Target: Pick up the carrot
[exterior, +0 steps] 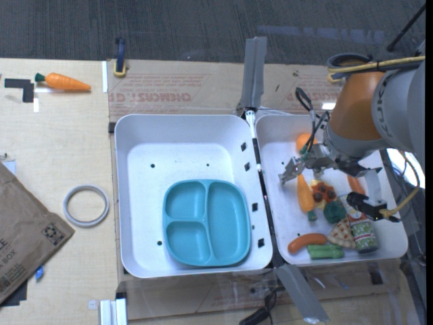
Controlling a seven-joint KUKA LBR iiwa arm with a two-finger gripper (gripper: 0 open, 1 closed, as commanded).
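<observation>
Here the pincer (pixel 298 169) hangs low in the right bin (pixel 274 154), just over the top end of the carrot (pixel 305 193); whether it is released or clenched I cannot tell. The carrot lies lengthwise on the bin floor, beside a clutter of toy food. It looks a light, stiff, smooth plastic piece, likely to slip, so a hold across its thick middle seems best. The left bin (pixel 135 181) carries a blue tray (pixel 206 223). Another carrot (pixel 64 82) lies on the bench, far left. The cardboard (pixel 176 87) behind reads "CHEMCMS", upside down.
</observation>
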